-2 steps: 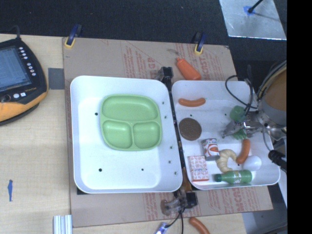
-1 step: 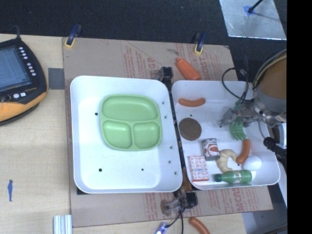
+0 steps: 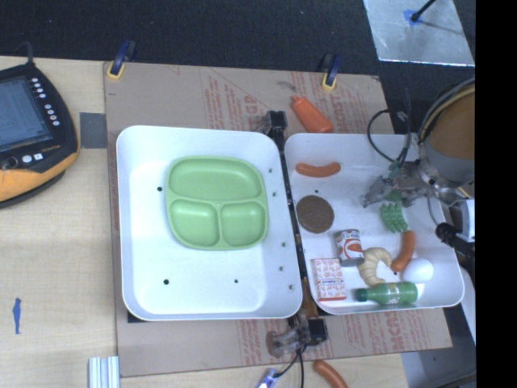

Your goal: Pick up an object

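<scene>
We find red printing repeated in slanted lines across the brown cardboard sheet (image 3: 242, 95) that lies under both bins, but its letters are too small and blurred for us to make out a single word. The small carton (image 3: 328, 279) in the right bin carries a red-and-white printed face, and the small can (image 3: 348, 246) beside it and the green bottle (image 3: 388, 295) each wear a label, yet none of these can be read. The screen of the handheld pendant (image 3: 28, 132) at the left edge shows us no legible characters either.
</scene>
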{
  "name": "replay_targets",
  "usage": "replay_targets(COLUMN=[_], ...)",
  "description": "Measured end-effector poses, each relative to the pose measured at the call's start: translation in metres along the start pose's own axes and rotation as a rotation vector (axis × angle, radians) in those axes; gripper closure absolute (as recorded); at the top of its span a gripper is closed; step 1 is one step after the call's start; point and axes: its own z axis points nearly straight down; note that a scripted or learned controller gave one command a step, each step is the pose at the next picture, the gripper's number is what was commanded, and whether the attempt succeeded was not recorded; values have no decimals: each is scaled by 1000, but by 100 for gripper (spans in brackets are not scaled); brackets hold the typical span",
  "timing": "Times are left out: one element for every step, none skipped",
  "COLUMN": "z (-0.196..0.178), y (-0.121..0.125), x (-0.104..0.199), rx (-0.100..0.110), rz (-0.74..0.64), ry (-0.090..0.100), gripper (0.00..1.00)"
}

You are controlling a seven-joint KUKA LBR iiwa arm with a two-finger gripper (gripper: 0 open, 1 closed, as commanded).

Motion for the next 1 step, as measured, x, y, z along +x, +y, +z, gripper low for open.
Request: replay_targets(z=[-25], y=[-18], x=[0], rx=[3], rz=[1], ry=[2], gripper=[0])
